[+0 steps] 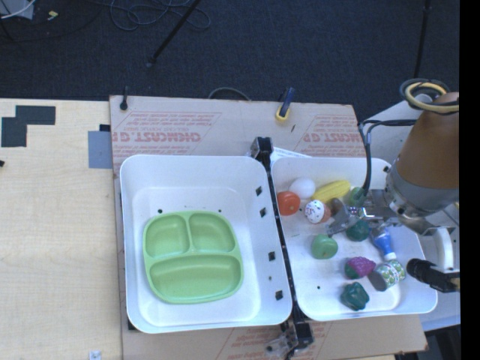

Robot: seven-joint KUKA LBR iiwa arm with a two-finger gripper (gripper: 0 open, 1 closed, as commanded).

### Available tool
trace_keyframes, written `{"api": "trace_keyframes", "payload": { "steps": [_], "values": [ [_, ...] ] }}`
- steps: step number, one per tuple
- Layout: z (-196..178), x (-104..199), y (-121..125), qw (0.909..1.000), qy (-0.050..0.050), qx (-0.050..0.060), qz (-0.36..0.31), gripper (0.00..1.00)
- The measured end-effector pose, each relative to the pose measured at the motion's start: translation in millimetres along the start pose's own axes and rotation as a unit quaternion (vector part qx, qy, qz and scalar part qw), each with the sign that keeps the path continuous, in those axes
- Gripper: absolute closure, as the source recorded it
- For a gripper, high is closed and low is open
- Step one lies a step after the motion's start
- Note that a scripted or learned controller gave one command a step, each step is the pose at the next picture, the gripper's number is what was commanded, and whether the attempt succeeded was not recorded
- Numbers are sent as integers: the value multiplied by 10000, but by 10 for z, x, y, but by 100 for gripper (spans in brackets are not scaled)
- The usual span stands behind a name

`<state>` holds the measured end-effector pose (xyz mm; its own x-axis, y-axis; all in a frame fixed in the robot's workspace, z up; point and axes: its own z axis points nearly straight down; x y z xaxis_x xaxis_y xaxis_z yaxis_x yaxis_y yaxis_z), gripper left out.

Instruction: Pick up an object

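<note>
The jaws sit low in the right bin among toys; I can't tell whether they've gripped; nothing looks lifted.

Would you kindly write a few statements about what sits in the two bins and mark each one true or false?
1. The green divided plate lies in the left bin. True.
2. The yellow banana-shaped toy lies in the left bin. False: it lies in the right bin, near its far side.
3. The hand is over the right bin. True.
4. The green plate has five compartments. False: it has three, two small and one long.
5. The orange ball lies near the divider between the bins. True.
</note>
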<state>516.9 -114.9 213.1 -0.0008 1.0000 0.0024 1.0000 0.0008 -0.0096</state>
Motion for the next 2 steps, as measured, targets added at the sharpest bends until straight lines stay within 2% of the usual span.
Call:
{"api": "trace_keyframes", "payload": {
  "steps": [2],
  "values": [
    [1121,38,-119,10000,1,-7,1,0]
  ]
}}
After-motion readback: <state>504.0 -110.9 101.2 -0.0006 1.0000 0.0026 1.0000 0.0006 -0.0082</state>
